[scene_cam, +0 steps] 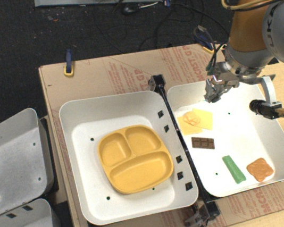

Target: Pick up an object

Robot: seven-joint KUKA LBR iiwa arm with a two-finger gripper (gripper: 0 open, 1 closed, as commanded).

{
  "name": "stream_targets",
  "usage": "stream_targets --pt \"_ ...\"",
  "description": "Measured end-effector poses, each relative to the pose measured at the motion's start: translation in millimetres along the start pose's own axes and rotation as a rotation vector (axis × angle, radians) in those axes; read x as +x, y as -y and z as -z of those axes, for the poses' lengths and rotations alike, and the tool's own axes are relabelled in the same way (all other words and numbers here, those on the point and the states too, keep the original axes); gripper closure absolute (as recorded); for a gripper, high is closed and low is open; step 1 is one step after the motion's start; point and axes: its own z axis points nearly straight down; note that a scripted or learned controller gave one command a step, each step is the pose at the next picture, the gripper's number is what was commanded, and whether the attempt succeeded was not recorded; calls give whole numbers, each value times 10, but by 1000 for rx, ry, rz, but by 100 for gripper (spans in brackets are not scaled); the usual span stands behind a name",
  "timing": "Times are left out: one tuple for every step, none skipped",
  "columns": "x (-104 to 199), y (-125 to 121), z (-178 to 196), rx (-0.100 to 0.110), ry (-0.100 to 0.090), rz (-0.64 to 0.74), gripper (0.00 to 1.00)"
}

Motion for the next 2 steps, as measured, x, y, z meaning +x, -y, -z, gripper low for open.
stream_targets --pt "561 85 -53 1 -2 6 100" --pt "1148 115 -80 1 -2 7 100"
